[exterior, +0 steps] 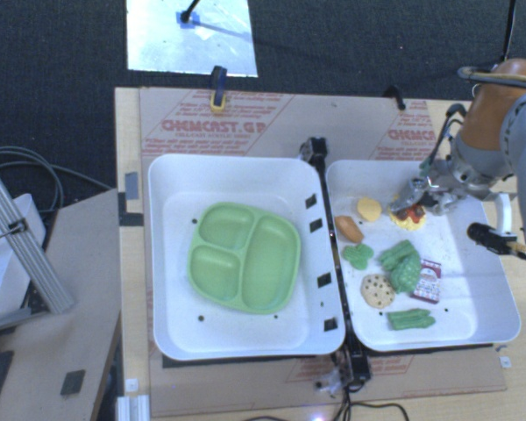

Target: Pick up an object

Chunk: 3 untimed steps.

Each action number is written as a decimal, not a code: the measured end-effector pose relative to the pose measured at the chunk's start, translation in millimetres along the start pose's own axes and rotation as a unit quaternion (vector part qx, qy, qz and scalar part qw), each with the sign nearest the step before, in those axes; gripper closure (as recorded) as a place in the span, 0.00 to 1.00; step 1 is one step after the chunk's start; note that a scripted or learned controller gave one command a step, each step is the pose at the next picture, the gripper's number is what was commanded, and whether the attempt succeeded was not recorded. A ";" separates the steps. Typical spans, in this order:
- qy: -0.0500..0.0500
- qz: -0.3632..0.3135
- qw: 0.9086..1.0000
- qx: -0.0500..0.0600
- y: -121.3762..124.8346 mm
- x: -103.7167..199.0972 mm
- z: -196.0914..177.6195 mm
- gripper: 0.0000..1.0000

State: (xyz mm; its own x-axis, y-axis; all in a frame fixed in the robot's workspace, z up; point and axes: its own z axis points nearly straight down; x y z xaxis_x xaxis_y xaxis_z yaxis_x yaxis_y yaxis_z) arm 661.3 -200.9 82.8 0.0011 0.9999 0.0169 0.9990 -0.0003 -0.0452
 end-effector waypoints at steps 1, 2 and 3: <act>-0.009 -0.001 1.000 -0.022 7.0 -5.3 -2.4 0.00; -0.010 -0.003 1.000 -0.026 8.2 -5.3 -15.1 1.00; -0.007 -0.007 1.000 -0.029 -34.8 98.9 -138.7 1.00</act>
State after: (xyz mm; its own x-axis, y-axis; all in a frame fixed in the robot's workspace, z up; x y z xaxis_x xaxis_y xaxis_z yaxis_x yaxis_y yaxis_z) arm 632.8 -104.4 224.6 -0.0136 0.9999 0.0027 0.9998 0.0135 0.0122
